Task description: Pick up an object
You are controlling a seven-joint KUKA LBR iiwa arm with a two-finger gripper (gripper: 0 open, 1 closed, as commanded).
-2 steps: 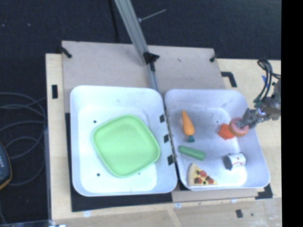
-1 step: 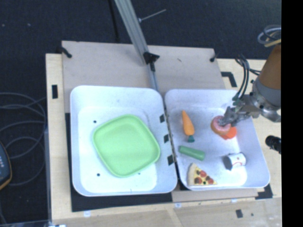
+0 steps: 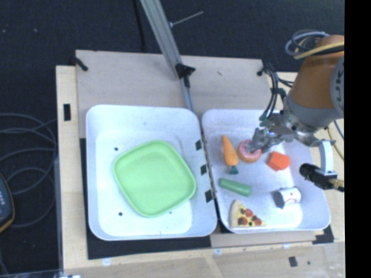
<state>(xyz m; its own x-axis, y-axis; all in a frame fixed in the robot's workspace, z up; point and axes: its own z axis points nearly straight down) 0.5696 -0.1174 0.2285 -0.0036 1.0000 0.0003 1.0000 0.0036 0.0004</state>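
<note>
The right bin [image 3: 220,123] holds an orange carrot [image 3: 229,149], a pink ring-shaped doughnut [image 3: 250,153], an orange block [image 3: 278,161], a green cylinder [image 3: 235,186], a pizza slice [image 3: 244,215] and a small white-and-grey object [image 3: 287,197]. My gripper [image 3: 259,141] hangs low over the right bin, right above the doughnut's far edge. From this angle the doughnut is partly covered by the gripper.
The left bin [image 3: 101,120] holds a light green square plate [image 3: 154,177]. A metal pole [image 3: 163,30] slants in from the top to the divide between the bins. The arm's orange band [image 3: 316,88] stands over the right bin's far right corner.
</note>
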